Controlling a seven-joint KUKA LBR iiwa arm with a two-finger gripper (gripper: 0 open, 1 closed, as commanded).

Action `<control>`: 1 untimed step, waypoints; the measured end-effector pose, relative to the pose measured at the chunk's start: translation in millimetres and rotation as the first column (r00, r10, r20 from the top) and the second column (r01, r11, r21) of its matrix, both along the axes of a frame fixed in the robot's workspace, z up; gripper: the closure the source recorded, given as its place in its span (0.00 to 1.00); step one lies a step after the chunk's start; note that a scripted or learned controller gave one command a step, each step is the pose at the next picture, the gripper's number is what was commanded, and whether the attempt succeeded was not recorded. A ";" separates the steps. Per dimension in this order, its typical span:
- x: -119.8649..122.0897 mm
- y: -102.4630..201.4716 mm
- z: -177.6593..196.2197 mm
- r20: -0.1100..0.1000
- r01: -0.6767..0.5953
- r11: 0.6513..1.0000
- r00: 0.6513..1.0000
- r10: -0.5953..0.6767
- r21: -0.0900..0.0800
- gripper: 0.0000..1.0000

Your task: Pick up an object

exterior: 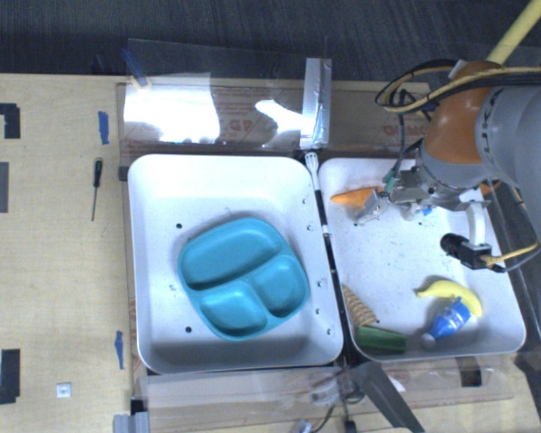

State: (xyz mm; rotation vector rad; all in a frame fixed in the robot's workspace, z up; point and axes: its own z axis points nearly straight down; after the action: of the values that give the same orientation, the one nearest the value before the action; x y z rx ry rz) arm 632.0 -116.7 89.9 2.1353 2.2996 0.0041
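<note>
Gripper [376,204] low at carrot [353,197], likely lining up grab; can't tell if holding. Banana [447,290], bottle [452,318] well below it, untouched.

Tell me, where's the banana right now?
The banana lies in the right bin, toward its near right corner, just above a blue bottle and well below the gripper.

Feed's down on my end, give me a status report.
Tool over right bin, at orange carrot. Grip unconfirmed. Banana, blue bottle lie apart, nearer.
</note>
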 end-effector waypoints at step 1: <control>29.2 2.5 -4.9 -0.033 0.102 0.995 0.994 -0.102 -0.002 0.00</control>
State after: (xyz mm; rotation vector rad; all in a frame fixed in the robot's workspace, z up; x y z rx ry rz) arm 661.1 -114.2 85.0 2.2671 2.2038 -0.0318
